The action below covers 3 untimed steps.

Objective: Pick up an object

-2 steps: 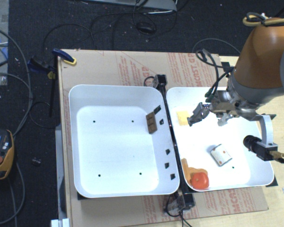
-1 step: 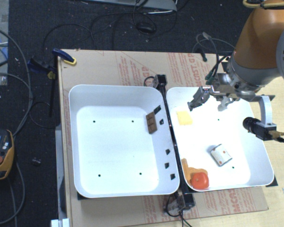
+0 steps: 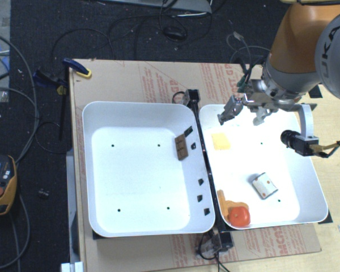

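the grey and orange arm (image 3: 303, 44) hangs over the right bin (image 3: 306, 197), its gripper (image 3: 245, 113) spread apart and holding nothing. below it lie a yellow block (image 3: 221, 141), a small white-grey piece (image 3: 264, 185) and an orange-red toy (image 3: 236, 211); a brown piece (image 3: 182, 147) sits in the left bin (image 3: 102, 123).

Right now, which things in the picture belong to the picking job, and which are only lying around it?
For the job:
- gripper, fingers apart, above the right white bin
- flat yellow square piece
- small grey and white block
- red-orange round toy
- brown chocolate-like bar in the left white bin

Lying about:
- blue and yellow clamp
- black cables on the floor
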### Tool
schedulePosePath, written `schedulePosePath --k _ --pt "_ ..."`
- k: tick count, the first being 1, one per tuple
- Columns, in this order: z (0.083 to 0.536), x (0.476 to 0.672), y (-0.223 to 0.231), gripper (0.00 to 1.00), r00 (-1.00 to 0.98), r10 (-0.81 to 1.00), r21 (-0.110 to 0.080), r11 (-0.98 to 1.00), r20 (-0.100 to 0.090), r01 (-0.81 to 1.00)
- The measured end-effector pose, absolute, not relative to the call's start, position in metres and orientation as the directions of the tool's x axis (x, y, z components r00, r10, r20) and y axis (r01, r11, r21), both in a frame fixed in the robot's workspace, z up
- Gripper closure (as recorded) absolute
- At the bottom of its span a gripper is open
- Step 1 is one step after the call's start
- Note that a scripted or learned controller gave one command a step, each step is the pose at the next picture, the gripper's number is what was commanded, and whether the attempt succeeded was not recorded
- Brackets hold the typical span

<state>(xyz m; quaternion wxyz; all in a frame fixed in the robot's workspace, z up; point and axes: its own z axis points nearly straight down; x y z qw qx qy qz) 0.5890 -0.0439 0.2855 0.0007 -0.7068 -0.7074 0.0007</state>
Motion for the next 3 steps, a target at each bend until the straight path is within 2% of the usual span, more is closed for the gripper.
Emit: schedulePosePath --k 1,2,3 --pt "0.279 0.595 -0.019 0.00 -0.002 1.000 -0.001 0.002 0.000 1.000" --pt "0.265 0.635 -0.011 0.00 -0.001 1.000 -0.002 0.001 0.000 1.000" --pt "0.269 0.604 0.041 0.00 -0.005 1.000 0.000 0.005 0.001 1.000"
